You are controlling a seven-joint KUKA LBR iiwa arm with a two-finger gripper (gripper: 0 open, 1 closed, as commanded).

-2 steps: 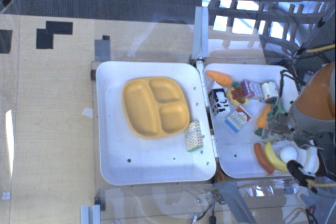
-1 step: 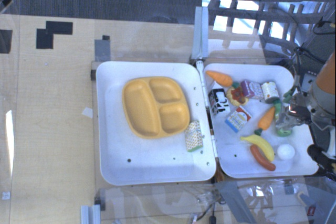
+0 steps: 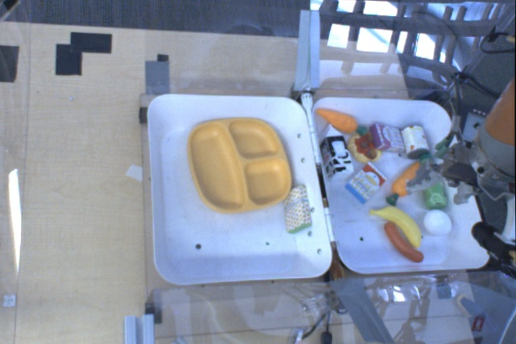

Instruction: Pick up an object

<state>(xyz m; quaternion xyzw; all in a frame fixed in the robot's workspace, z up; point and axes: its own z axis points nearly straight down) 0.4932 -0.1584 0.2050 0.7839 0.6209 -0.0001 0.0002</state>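
Bins sit side by side on a pale wooden bench (image 3: 81,197), the left bin (image 3: 173,254) holding a yellow three-compartment tray (image 3: 239,163) and, just beside the tray's lower right corner, a small patterned packet (image 3: 297,209) that lies near the bin's right wall.

The right bin (image 3: 355,254) carries a scatter of toy food. A carrot (image 3: 337,120) lies at its upper left, with a black-and-white item (image 3: 336,155) below it against the left wall. A red-and-yellow toy (image 3: 368,145), a purple packet (image 3: 389,138) and a small can on its side (image 3: 414,139) form a row across the upper middle. A blue-and-white carton (image 3: 363,184) rests near the centre, and a smaller orange carrot-like piece (image 3: 405,177) slants just to its right. Lower down, a banana (image 3: 401,223) lies touching a red sausage (image 3: 402,242), with a white egg (image 3: 437,223) just to their right and a green item (image 3: 435,196) above the egg.

The grey arm enters at the right edge, its orange band (image 3: 500,121) visible above the wrist. The gripper (image 3: 431,173) hangs low over the right side of the right bin, beside the small orange piece and above the green item. Whether its jaws are wide or closed cannot be told from this angle, and nothing is plainly seen between them.
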